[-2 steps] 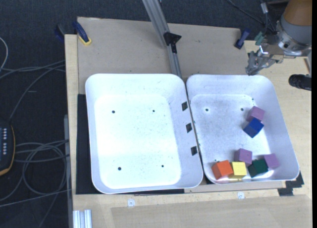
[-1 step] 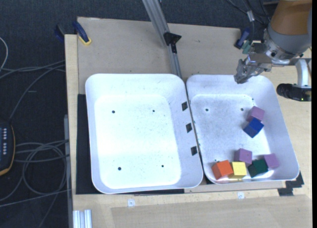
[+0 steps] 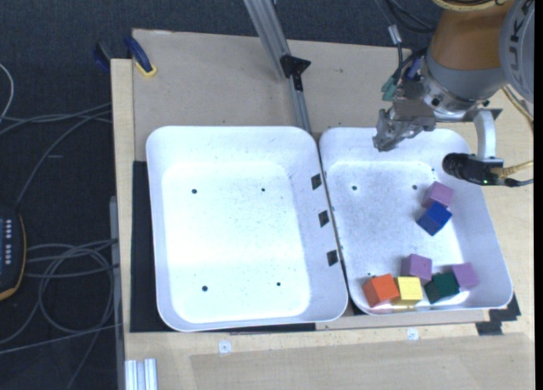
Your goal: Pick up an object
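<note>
right bin (image 3: 475, 236) centre open | blocks (image 3: 416, 282) crowd near edge | left bin (image 3: 170, 210) open

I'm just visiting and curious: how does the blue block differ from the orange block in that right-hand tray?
The blue block sits alone with a purple block mid-tray, turned at an angle; the orange block sits at the near edge in a row beside a yellow block. The blue one lies nearer the gripper. Both are small cubes of similar size in the right bin.
</note>
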Robot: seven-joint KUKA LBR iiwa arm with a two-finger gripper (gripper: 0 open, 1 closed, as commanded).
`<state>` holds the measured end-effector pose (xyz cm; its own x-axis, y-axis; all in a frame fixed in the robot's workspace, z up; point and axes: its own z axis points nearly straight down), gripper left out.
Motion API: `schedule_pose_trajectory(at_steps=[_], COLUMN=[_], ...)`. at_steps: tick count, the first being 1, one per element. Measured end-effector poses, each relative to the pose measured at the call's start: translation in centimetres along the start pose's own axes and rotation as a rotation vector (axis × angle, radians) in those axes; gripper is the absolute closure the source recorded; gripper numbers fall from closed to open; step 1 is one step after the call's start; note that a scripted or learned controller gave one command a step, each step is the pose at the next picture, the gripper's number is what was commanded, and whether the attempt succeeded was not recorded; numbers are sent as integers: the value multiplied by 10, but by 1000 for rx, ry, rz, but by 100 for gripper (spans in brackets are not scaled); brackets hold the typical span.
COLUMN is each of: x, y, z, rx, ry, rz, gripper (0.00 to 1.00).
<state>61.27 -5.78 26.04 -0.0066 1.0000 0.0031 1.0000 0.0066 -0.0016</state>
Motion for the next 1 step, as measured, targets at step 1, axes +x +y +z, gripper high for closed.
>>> schedule_pose_trajectory(at_steps=[1], x=[56], y=[-23], z=[-3], rx=[1], ry=[0], rz=[0], gripper=[100])
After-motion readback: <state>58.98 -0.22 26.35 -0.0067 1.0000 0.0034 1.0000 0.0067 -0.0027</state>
